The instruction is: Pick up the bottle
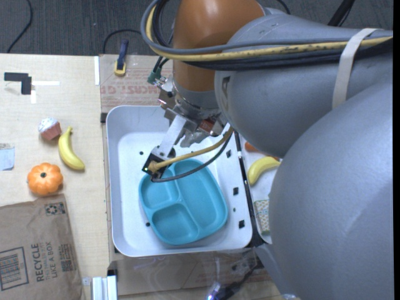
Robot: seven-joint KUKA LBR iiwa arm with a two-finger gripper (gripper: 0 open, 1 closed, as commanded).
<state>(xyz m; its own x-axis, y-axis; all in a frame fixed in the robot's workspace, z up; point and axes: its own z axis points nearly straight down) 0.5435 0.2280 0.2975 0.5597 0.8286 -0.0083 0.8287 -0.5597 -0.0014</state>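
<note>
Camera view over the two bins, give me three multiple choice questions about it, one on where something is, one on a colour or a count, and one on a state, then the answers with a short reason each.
1. Where does the blue tray lie?
A. In the left white bin
B. On the cardboard
C. On the floor above the bench

2. How many compartments does the tray have?
A. One
B. Three
C. Five

3. How does the pumpkin stand toward the banana on the left board?
A. Stacked on top of it
B. Apart from it, lower left
C. Inside the bin with it

Answers:
1 A, the bin's rim runs all around the tray.
2 B, ridges split it into two upper sections and one lower.
3 B, bare board shows between the two, and the pumpkin sits below and left of the banana.
</note>
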